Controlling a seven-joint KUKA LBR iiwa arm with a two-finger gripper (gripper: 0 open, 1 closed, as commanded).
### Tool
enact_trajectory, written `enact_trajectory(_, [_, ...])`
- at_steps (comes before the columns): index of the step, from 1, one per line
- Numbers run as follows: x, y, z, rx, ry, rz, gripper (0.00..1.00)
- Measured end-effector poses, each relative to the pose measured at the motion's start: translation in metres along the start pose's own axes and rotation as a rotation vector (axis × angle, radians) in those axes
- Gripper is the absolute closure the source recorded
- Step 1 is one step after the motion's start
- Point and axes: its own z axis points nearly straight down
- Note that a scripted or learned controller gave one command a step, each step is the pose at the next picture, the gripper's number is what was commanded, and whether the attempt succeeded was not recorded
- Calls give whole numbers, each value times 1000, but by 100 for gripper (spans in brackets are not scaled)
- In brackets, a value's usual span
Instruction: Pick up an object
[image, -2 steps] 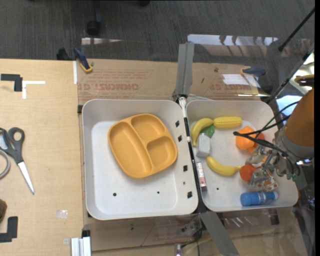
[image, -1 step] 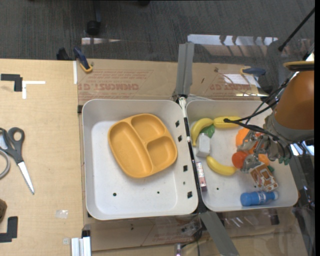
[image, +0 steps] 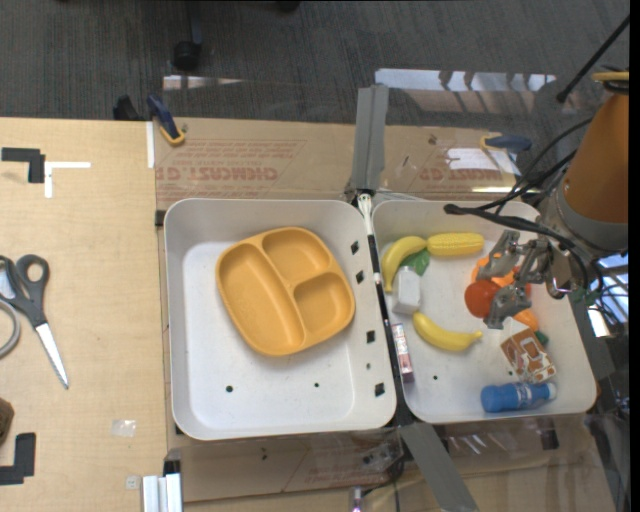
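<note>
Scissors out left on the bench, yellow divided plate in the left bin, bananas and corn in the right bin, my gripper low over the red-orange toy, grip state I cannot tell.

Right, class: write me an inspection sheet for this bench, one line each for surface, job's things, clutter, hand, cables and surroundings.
Surface: wooden bench bearing left bin and right bin.
Job's things: in the right bin, two bananas, corn cob, blue bottle, red ball, small box.
Clutter: yellow divided plate in the left bin; scissors on the bench.
Hand: hand low over the right bin beside the red ball; grip cannot be judged.
Cables: black cables run along the arm.
Surroundings: cardboard behind the bins; dark floor.
</note>
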Motion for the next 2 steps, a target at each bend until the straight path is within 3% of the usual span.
enact_trajectory(1, [-66,80,-3,0,1,-34,100])
enact_trajectory(2, [-87,140,4,0,0,-95,100])
